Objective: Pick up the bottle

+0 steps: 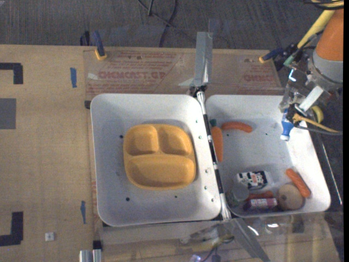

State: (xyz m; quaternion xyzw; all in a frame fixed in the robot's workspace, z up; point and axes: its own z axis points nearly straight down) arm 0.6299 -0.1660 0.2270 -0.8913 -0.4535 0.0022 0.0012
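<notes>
Claw (292, 111) first: mine hangs over the far right edge of the right bin (272, 113), below the orange band of my arm (331, 40), and whether it stands wide or narrow I cannot tell, since cables and a blue tip crowd the spot. Nothing shows between its parts, so I judge it holds nothing.

What the coming move turns on is this: the bottle (256, 202) lies toward the near edge and a little to the left of my claw, at the opposite side of the same bin. It appears to rest on its side with its long axis running left to right along the near wall, clear toward its left end and dark red at its right. I judge I would close across that axis, from far to near.

Room is tight there. A small black-and-white carton (252, 178) sits just beyond the bottle, a brownish round thing (290, 196) is close against its right end, and a carrot (298, 183) lies slanted just past that.

Farther out, two more carrots lie near the far left corner, and the left bin (109, 119) bears a yellow divided plate (159, 156)
</notes>
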